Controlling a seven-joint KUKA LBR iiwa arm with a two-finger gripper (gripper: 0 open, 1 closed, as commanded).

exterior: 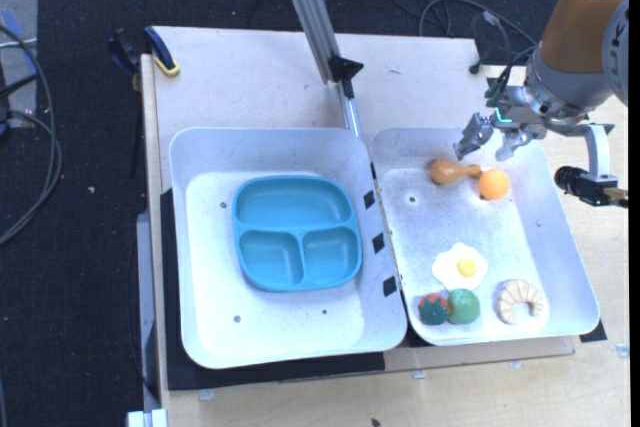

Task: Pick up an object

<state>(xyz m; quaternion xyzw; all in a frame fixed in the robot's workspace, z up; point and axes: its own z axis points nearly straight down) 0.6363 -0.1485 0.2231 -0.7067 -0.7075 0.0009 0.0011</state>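
Note:
My gripper (492,141) hangs over the far end of the right bin (560,245), its two fingers spread apart with nothing between them. Just below it lie a tan chicken drumstick (452,172) and an orange ball (493,184). Nearer the front of the same bin sit a fried egg (460,266), a green and red vegetable piece (449,307) and a pale shrimp (522,301).
The left bin (200,315) holds a blue divided plate (296,232). A slanted metal pole (310,0) crosses the back of the bench, ending near the bins' shared edge. The arm's orange band (585,10) stands at the right.

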